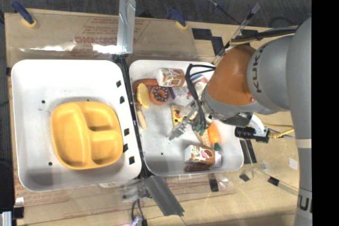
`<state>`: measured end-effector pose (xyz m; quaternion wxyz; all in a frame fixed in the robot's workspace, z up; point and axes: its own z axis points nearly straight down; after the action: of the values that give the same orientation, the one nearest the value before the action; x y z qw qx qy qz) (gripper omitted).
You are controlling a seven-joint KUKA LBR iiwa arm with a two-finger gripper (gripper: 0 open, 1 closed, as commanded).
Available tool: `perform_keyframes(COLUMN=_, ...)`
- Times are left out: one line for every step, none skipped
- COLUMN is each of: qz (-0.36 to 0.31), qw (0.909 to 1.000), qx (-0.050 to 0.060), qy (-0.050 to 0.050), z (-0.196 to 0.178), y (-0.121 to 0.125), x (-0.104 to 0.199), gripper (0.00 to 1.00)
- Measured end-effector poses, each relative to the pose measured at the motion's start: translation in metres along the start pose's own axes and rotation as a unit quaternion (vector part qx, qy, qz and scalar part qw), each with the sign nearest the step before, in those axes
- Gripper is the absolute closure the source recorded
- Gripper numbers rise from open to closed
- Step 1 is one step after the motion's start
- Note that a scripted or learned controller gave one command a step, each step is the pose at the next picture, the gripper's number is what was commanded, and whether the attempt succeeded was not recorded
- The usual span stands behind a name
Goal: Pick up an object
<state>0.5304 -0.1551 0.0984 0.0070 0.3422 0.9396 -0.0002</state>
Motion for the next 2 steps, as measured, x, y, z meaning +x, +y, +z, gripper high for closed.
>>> perform_keyframes(qz=0.064, qw=0.998, qx=-0.001, qy=0.0, z=0.0, y=0.035, x=0.013, gripper=0.0)
perform_keyframes(qz=0.061, qw=0.9982, qx=-0.001, qy=-0.002, z=-0.011, y=0.037, x=0.012, gripper=1.0)
